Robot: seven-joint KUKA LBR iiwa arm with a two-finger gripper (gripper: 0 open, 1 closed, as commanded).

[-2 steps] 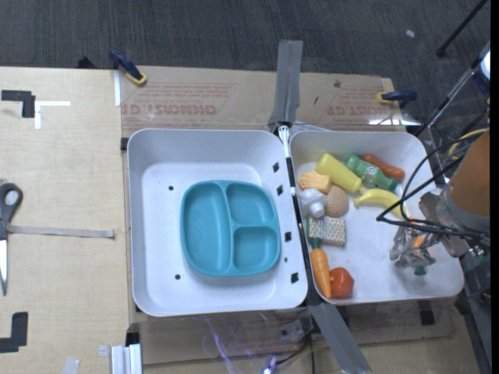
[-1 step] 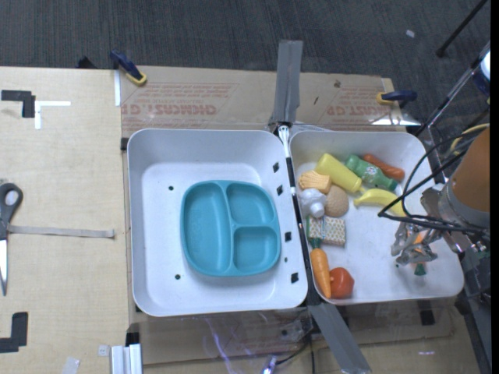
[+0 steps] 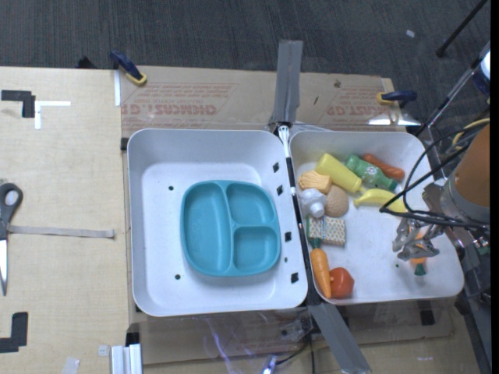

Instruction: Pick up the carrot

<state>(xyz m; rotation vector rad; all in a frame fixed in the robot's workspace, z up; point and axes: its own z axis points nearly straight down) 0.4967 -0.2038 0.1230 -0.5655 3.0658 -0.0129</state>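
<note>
Dark carpet borders the tabletop [image 3: 62,209]. Right bin [image 3: 437,287] contains the carrot [image 3: 320,271] at its 7 o'clock corner, beside a tomato [image 3: 341,281]. Gripper [image 3: 413,244] hovers at 3 o'clock, well apart; finger spread cannot be determined.

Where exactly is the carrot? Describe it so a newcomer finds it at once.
Start at the right white bin, the one crowded with toy food. Go to its front-left corner, near the divider beside the bin holding the teal plate. The carrot lies there, a long orange tapered piece; the red tomato-like piece touching its side is short and round.
</note>
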